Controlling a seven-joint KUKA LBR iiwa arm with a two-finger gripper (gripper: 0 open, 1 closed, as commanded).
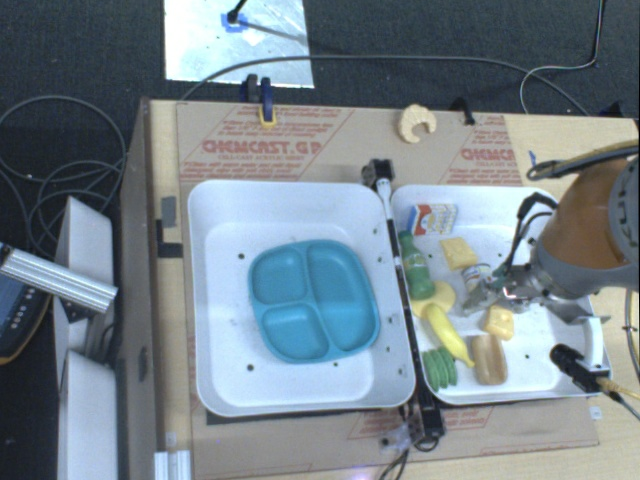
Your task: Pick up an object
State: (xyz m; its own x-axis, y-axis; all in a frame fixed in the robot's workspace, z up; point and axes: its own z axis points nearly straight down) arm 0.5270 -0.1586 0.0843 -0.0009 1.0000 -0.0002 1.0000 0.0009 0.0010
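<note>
Even, fairly bright overhead light, no hard shadows. Both white bins read near blown-out: left bin [215,230] shows only faint grey shading along its walls, right bin [520,380] likewise. Soft glare on the blue tray [312,300], w/ pale sheen on its ridges. Foil-like sheet [238,26] at top reflects light in uneven patches. Dark floor around the surface [330,140] loses detail, cables barely separate from it. Overall low res, slightly soft; small items in right bin smear together, edges fuzzy. Arm [598,236] at right edge is blurred, orange band lacks texture.
</note>
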